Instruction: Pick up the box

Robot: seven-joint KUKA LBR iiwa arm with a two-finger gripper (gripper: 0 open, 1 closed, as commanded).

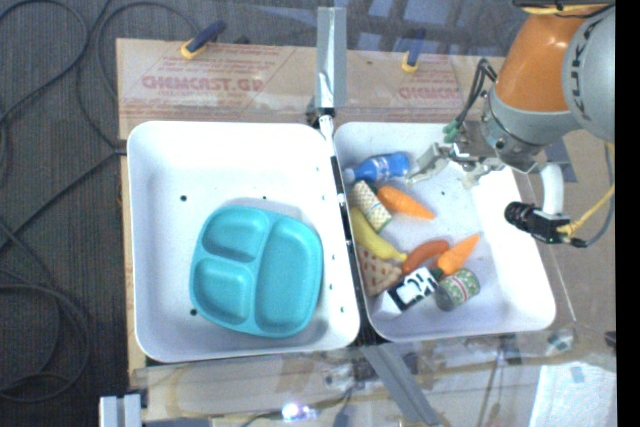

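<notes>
A small black and white box (pixel 414 288) lies near the front of the right bin (pixel 520 300), against a green can (pixel 458 289). A second, checkered carton (pixel 371 205) lies tilted near the bin's left wall. My gripper (pixel 455 160) hangs over the back of the right bin, right of a blue bottle (pixel 382 165) and well behind the black and white box. Its fingers look spread apart with nothing between them.
The right bin also holds a banana (pixel 372 240), three orange carrots (pixel 405 203) and a brown waffle-like piece (pixel 378 270), packed close together. A teal divided plate (pixel 260 270) sits in the left bin (pixel 160 215). A metal divider (pixel 330 65) stands between the bins at the back.
</notes>
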